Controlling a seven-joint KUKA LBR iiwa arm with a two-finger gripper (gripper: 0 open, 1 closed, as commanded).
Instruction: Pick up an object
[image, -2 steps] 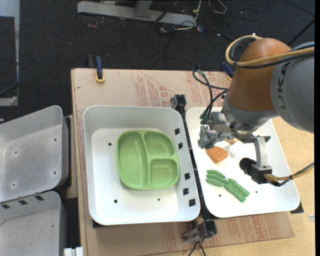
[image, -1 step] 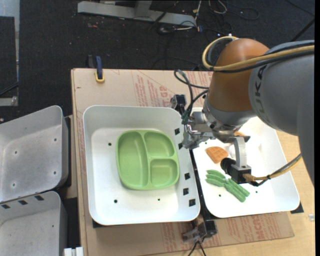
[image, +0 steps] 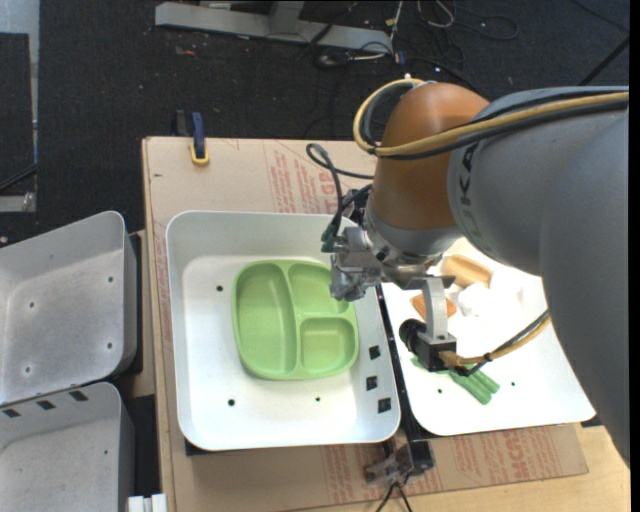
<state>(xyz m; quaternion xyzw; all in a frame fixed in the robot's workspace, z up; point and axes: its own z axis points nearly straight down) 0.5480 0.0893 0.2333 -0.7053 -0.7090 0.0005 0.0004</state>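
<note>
A light green divided plate (image: 290, 322) lies flat in the left white bin (image: 200, 330). My gripper (image: 345, 282) hangs over the plate's right rim, close to the wall between the two bins. The arm's orange band and grey body hide much of the right bin (image: 530, 400). In that right bin I see a green stick-like thing (image: 474, 384), a white lumpy thing (image: 480, 302) and a tan piece (image: 466, 268) partly under the arm.
The bins rest on a cardboard sheet (image: 260, 170) with a blue-and-yellow clamp (image: 199, 140) at its back left. Grey metal trays (image: 60, 300) stand to the left of the bench. Cables run across the dark floor behind.
</note>
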